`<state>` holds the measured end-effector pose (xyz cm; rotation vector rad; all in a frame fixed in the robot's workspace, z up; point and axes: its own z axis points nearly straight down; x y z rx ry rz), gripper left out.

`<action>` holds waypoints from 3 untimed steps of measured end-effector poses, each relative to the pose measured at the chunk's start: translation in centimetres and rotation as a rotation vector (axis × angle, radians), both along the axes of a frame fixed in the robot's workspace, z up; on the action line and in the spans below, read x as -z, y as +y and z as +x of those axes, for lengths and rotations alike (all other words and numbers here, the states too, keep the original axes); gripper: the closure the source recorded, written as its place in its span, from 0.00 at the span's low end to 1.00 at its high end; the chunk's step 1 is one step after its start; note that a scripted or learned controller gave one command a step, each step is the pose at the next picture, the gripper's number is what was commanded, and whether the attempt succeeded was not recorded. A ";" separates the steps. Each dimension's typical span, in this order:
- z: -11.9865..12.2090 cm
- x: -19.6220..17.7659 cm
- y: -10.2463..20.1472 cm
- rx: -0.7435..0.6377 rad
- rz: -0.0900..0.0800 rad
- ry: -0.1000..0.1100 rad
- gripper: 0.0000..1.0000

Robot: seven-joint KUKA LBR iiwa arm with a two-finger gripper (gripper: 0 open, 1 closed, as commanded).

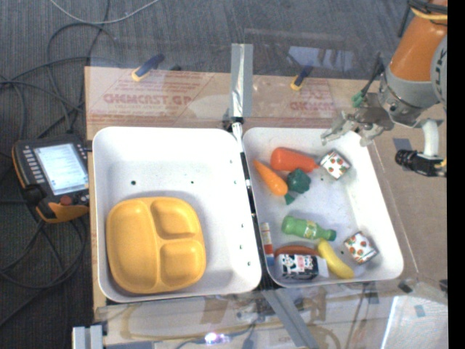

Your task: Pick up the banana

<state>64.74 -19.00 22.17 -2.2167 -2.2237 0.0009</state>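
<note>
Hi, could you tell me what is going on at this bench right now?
A robot arm reaches in from the right, its gripper hanging open over the top edge of the right bin and holding nothing. The banana it is meant to pick up lies untouched near that bin's bottom edge, beside a green bottle and a small can. A yellow tray sits in the left bin.

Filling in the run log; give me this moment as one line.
claw: open, above right bin's far rim | banana: near edge of right bin, untouched | pick: not started
</note>
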 end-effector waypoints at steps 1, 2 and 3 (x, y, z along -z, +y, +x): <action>-7.7 2.6 -2.9 0.084 -0.004 0.001 0.00; -15.5 4.1 -0.7 -0.009 0.001 0.001 0.00; -15.1 13.1 2.2 0.056 -0.008 -0.018 0.00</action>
